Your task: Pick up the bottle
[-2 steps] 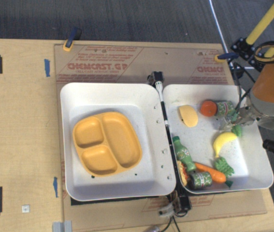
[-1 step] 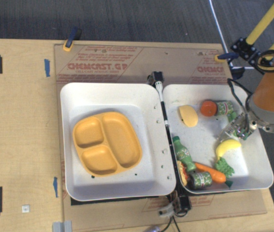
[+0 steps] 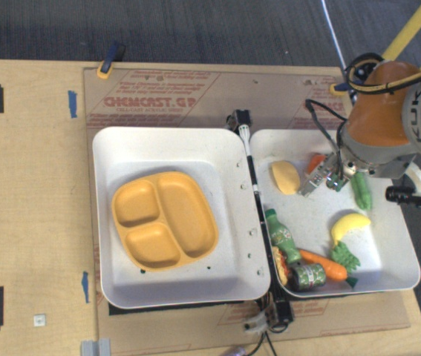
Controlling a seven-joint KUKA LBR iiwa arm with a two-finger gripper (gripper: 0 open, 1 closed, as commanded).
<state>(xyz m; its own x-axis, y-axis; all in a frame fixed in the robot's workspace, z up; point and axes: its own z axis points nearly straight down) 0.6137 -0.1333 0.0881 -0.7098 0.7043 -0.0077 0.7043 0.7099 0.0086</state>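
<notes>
Green, with a printed label, the bottle lies flat along the right bin's left wall, long axis running from upper left to lower right, cap toward the top of the frame. A can and carrot crowd its lower end. The gripper hovers well above it in the frame, fingers slightly spread, pinching nothing

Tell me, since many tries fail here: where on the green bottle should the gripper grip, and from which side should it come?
Probably the bottle's upper body near the neck, coming from above. It lies on its side along the right bin's left wall, its lower end crowded by a can and carrot. Fingers closing across its narrow width there seem to have the most room. The gripper hangs near a yellow piece.
</notes>
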